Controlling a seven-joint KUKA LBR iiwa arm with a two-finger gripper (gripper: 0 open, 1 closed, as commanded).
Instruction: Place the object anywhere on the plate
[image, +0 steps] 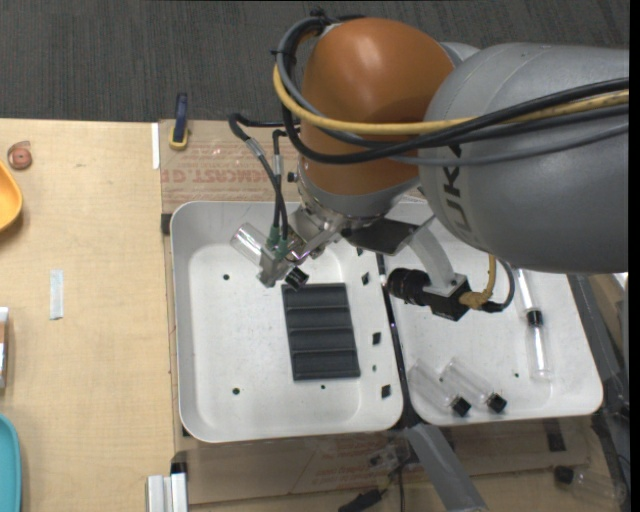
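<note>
1. The grey arm with the orange band is reaching in from the right and hanging low over the left shallow white bin (200, 400), its bulk covering that bin's upper right corner.
2. The gripper (278, 262) is pointing down and to the left, its tip sitting just above the top left corner of the dark ribbed rectangular plate (321, 332).
3. Whether the fingers are spread or pressed together I cannot tell; cables and a small metal fitting are crowding the tip, and I am not seeing anything clearly pinched there.
4. The plate is lying flat in the middle of the left bin, long side running up and down the view, apart from the bin's walls.
5. The object to be placed is hard to identify. Several clear plastic tubes with black caps (470, 390) are lying in the right white bin (590, 385), near its front edge and right side, well apart from the plate, and I am guessing one of these is the thing meant.
6. Judging by the pose, the step in hand is either a delivery at the plate's edge or a pass over it; nothing is resting on the ribbed surface.
7. The next move is calling for a confirmed hold on the object, then a descent over the plate's middle instead of its corner.
</note>
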